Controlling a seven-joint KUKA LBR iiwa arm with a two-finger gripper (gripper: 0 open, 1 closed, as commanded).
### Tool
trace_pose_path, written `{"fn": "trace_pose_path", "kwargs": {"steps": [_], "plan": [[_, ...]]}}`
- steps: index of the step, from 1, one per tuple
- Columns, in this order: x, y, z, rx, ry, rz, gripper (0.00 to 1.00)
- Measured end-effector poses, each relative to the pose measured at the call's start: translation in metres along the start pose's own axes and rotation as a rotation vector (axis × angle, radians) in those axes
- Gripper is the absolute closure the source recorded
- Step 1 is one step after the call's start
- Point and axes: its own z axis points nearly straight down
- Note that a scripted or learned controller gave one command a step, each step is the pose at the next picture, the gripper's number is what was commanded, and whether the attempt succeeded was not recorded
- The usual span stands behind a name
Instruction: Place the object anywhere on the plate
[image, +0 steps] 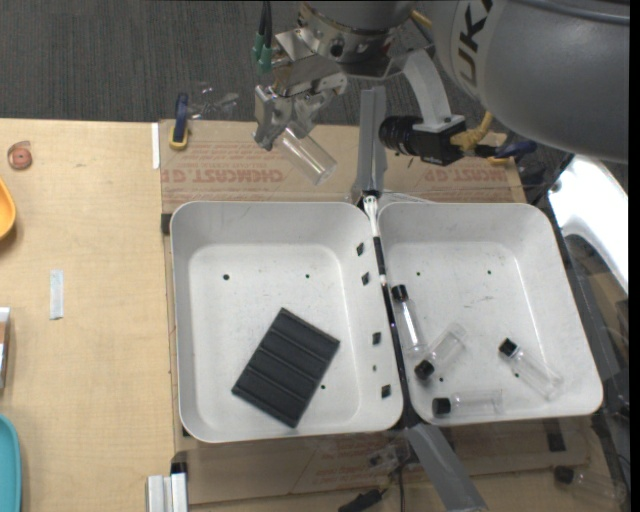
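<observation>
You are looking at the big grey arm (540, 60) reaching in over the back of the counter (80, 220). Two white bins are sitting side by side. The left bin (200, 250) is holding the dark ridged plate (287, 366), lying flat. The right bin (540, 250) is holding four clear tubes with black caps (437, 354). The jaws (290, 125) are pinching one clear tube (308, 156), hanging tilted above the cardboard (250, 165) behind the left bin.

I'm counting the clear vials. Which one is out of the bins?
The vial between the fingers of the pincer, tilted above the cardboard behind the left bin. The other four lie in the right bin.
</observation>
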Motion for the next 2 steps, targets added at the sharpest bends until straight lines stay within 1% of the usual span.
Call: {"fn": "trace_pose_path", "kwargs": {"steps": [2], "plan": [[0.0004,0.0016,-0.0147,0.005,-0.004,-0.002,1.0]]}}
